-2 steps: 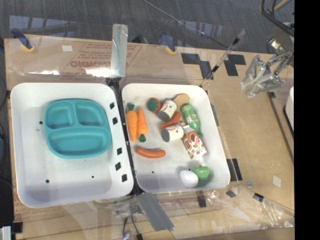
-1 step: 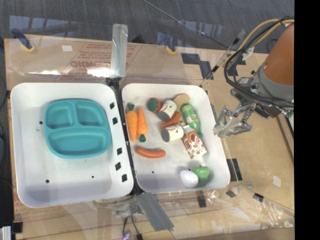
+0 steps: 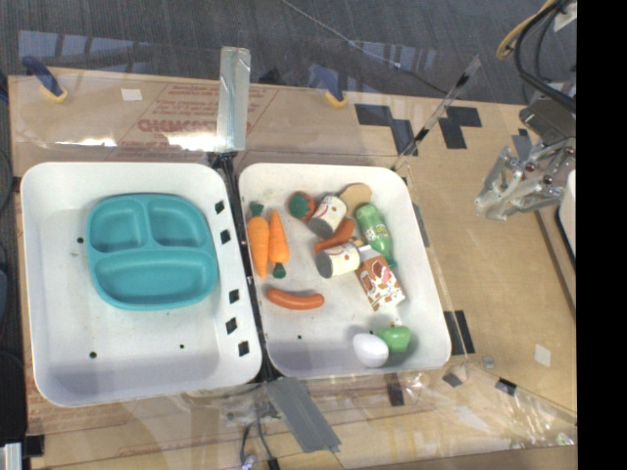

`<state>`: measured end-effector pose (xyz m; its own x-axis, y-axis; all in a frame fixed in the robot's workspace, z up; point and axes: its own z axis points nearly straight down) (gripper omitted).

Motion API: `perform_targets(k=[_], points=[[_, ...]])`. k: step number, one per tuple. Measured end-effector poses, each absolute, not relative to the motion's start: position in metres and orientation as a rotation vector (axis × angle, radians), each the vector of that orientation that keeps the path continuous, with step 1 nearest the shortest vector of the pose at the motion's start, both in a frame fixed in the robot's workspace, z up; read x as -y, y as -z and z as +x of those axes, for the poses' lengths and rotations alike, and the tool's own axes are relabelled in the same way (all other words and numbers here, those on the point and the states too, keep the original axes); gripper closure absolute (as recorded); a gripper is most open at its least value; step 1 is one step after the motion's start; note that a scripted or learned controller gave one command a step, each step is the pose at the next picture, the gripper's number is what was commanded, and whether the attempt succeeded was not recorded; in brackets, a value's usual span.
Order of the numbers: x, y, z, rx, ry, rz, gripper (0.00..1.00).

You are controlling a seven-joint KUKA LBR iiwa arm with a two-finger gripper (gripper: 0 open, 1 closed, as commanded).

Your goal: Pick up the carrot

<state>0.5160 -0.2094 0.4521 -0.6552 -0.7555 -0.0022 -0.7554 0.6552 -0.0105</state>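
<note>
while the gripper (image 3: 509, 189) waits over the surface (image 3: 490, 282), well right of the bins, whether it is clenched or released cannot be told. two carrots (image 3: 266, 245) lie side by side, lengthwise, at the left wall of the right bin (image 3: 431, 311), green tops toward the viewer. they look like light, rigid, smooth toys, likely slippery. the best grasp is probably across the thick middle of the right-hand one, away from the wall.
</note>
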Motion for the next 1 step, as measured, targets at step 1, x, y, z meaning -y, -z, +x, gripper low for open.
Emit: perform_targets(k=[1], points=[[0.2097, -0.4225, 0.4837, -2.649, -0.001, -1.69, 1.0]])
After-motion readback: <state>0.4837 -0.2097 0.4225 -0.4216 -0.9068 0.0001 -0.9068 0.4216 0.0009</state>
